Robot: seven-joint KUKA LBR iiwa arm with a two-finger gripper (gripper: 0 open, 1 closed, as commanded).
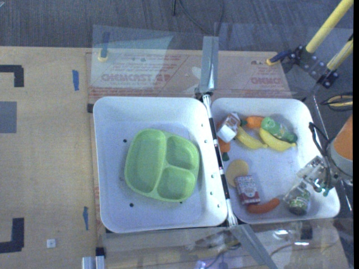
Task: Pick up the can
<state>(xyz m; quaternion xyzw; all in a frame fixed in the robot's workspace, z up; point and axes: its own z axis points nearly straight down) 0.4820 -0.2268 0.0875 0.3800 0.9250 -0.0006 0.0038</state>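
Can [247, 189] — red-labelled, lying on its side — rests on the floor of the right bin [291, 150], toward its near left part, and we see a red-orange carrot-like piece [263, 206] just beside its near end and a pale round slice [238, 170] touching its far end. Well to the right of it, the gripper [314, 179] hangs over the bin's near right corner, above a small dark jar-like object [297, 202]; we cannot tell how its jaws stand. Farther back in that bin lie two bananas [261, 140], a green item [277, 129] and a small white container [227, 129]. In the left bin [112, 150] we see a green divided plate [162, 165].
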